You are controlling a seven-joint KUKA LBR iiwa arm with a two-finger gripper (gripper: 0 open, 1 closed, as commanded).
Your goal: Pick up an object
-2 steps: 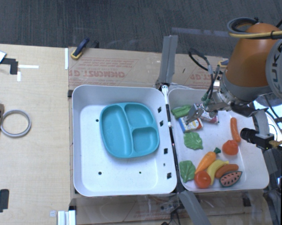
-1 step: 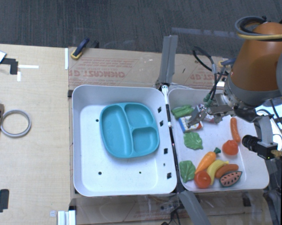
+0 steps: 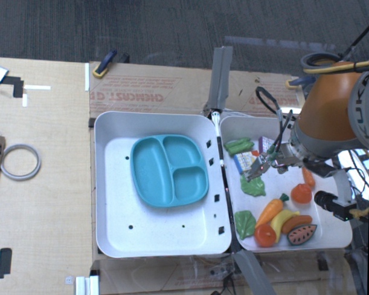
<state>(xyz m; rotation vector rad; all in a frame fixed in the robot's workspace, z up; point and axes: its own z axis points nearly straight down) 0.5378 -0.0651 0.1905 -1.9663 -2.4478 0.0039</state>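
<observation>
The right bin (image 3: 344,240) holds several toy foods. Among them are a green leafy piece (image 3: 239,144), a green lump (image 3: 253,187), a carrot (image 3: 270,210), a red tomato (image 3: 301,193), a banana (image 3: 281,221) and a watermelon slice (image 3: 301,234). My gripper (image 3: 258,169) hangs low over the bin's left half, just above the green lump and beside a small red and blue packet (image 3: 247,159). I see nothing held in it. The arm's orange band (image 3: 328,106) covers the bin's far right part.
The left bin (image 3: 109,220) carries a blue divided plate (image 3: 170,170). A second tomato (image 3: 265,236) and a green leaf (image 3: 244,223) lie at the right bin's front. A tape roll (image 3: 18,161) rests on the wooden bench at the left.
</observation>
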